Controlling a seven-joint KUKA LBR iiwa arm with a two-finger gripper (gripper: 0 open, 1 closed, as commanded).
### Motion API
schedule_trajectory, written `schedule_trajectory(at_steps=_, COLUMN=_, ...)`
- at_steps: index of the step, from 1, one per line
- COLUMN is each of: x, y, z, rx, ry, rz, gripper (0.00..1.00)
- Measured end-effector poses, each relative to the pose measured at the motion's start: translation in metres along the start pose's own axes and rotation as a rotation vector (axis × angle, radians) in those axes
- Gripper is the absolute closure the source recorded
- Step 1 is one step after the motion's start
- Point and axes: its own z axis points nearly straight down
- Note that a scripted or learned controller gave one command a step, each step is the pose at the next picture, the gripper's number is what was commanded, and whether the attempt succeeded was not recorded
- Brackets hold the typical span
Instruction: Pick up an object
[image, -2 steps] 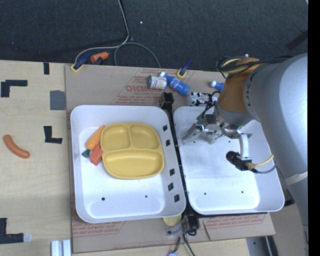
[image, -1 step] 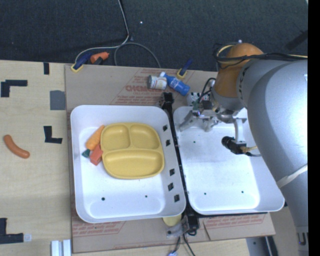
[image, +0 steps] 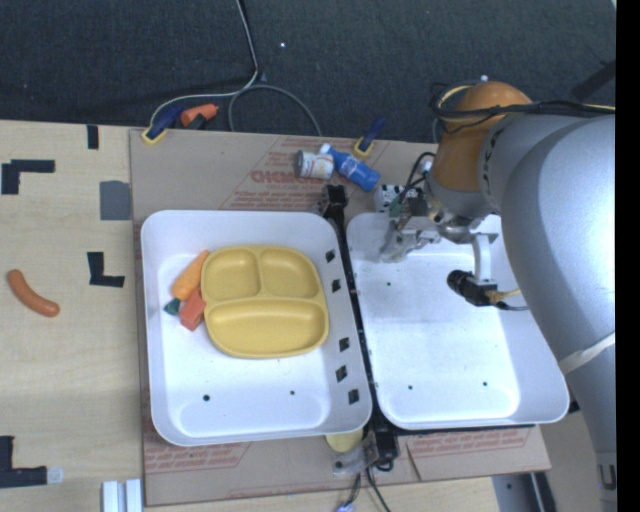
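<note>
Gripper (image: 400, 235) sits low at far-left corner of right bin (image: 450, 400), jaw opening impossible to tell; nearest pickable things, yellow tray (image: 265, 300) and orange carrot (image: 188, 275), lie left in left bin (image: 240, 415)

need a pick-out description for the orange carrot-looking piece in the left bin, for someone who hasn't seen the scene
Start at the left white bin, which holds a yellow divided plate. Against the plate's left edge lies the orange carrot-shaped piece, slanted, with its upper end touching the plate's top-left corner. It is longer and paler than the small red-orange piece just below it.
</note>
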Motion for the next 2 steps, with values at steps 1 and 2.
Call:
schedule_trajectory(at_steps=1, x=-0.012, y=0.001, z=-0.114, rx=-0.005, ry=0.002, rz=0.002, gripper=1.00)
schedule_trajectory(at_steps=2, x=0.050, y=-0.001, z=-0.088, rx=0.005, ry=0.004, rz=-0.002, gripper=1.00)
